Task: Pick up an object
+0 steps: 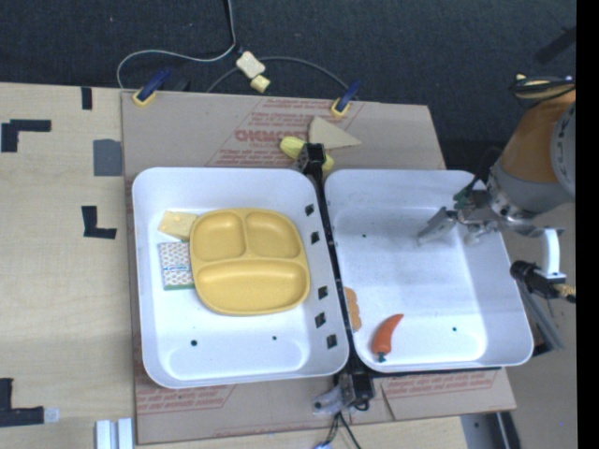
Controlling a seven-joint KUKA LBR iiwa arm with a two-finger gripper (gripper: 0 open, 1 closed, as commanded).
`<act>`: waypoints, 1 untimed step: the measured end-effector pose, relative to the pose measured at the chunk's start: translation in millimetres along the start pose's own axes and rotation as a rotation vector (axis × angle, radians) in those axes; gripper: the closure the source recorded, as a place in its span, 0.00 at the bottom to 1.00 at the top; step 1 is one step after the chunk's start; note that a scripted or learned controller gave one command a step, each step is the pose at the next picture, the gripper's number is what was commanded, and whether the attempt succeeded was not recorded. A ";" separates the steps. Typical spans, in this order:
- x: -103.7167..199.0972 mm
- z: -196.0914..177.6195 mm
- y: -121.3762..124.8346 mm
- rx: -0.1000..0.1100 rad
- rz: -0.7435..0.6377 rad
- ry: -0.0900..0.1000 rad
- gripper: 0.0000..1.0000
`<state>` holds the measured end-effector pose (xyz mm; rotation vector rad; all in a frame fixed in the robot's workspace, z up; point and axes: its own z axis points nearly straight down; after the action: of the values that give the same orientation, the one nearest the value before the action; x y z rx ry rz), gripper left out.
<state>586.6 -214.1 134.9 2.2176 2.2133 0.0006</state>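
Arm enters from the right, orange band [532,138] visible above the wrist. End effector [452,224] sits over the upper right part of the right bin [412,187], fingers spread apart in a wide stance, nothing between them. One grey finger [432,226] points down-left toward the bin floor; whether it touches the floor cannot be told.

Right bin contents: a red-orange chili pepper toy [387,333] lying near the lower edge, tilted, well apart from the end effector. A small pale orange item [352,309] lies against the bin's left wall, just beside the divider; its identity is unclear.

Left bin [225,368]: a yellow compartment tray [249,260] in the middle, flat. At its left edge, a pale yellow wedge [175,223] and a small patterned packet [175,265], both partly tucked under or against the tray.

Both bins rest on a cardboard sheet [215,129] on the desk [56,279]. Blue clamps [150,89] hold the sheet's top edge.
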 end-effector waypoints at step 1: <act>95.2 33.3 -42.2 0.014 -0.008 0.011 0.00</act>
<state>544.9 -119.1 100.8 2.2209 2.2352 -0.0027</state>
